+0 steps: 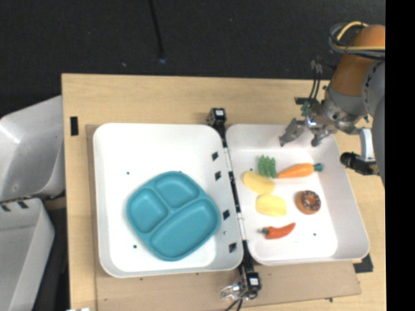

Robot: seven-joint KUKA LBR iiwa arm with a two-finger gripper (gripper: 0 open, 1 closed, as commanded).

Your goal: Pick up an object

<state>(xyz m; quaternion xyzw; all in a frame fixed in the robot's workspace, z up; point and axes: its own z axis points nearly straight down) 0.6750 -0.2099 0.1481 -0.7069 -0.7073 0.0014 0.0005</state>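
The grey two-finger gripper point(303, 133) hangs with fingers spread wide, holding nothing, just above the orange plastic carrot point(297, 170).

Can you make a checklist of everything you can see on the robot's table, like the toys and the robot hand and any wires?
Surface: pale wooden bench bearing two shallow white bins, left bin and right bin, side by side.
Job's things: all in the right bin: orange toy carrot, green leafy toy, two yellow toy pieces, brown frosted toy doughnut, red toy chilli pepper.
Clutter: blue three-compartment plastic plate in the left bin.
Grippers: two-finger gripper open, above the right bin's far edge, holding nothing.
Cables: thin dark cables beside the wrist.
Surroundings: dark floor; white casing at left.
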